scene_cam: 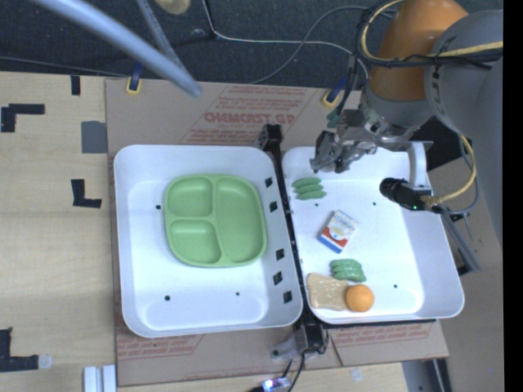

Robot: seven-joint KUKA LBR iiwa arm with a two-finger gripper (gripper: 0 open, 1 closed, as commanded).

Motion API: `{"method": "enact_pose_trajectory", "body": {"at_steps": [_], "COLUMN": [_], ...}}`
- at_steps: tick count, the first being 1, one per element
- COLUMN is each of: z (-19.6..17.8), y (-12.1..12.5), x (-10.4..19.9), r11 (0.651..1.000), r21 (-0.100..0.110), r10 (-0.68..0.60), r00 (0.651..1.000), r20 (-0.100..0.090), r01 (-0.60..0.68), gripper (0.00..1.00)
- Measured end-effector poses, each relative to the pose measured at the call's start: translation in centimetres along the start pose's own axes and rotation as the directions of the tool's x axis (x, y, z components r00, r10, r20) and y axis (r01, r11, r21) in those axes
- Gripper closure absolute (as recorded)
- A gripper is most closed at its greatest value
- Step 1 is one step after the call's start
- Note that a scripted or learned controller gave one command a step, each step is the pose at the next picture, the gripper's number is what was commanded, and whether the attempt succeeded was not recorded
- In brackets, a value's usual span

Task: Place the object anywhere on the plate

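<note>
A green divided plate (216, 220) lies in the left bin (143, 300). The right bin (425, 276) holds a green pea pod (309, 189) near its far left corner, a small red, white and blue carton (337, 229) in the middle, a green leafy piece (347, 268), a slice of bread (327, 291) and an orange (359, 298) at the front. My gripper (330, 162) hangs over the far left part of the right bin, just above and behind the pea pod. Nothing shows between its fingers.
Black clips sit along the divider (282, 219) between the two bins. A grey pole (106, 31) crosses the upper left. A black cable unit (400, 193) hangs at the arm's side over the right bin. Cardboard lies under both bins.
</note>
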State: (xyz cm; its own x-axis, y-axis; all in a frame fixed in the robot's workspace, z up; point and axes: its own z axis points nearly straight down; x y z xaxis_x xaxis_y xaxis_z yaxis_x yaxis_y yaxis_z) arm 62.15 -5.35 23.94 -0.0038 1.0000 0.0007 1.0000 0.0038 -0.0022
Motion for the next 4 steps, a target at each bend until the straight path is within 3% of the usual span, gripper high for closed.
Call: {"method": "enact_pose_trajectory", "body": {"at_steps": [1,2,3,4], "z": [1.0,1.7,2.6,2.5], "y": [-1.9,-1.8,-3.5,-3.3], "x": [5.7,10.8,16.1,16.3], "r11": [1.000,1.000,1.000,1.000], "r21": [0.002,0.001,0.002,0.000], "r10": [-0.001,0.000,-0.002,0.002], "r00": [1.000,1.000,1.000,1.000], "r20": [0.000,0.001,0.001,0.001], "r01": [0.001,0.000,0.002,-0.002], "gripper": [1.00,1.00,1.00,1.00]}}
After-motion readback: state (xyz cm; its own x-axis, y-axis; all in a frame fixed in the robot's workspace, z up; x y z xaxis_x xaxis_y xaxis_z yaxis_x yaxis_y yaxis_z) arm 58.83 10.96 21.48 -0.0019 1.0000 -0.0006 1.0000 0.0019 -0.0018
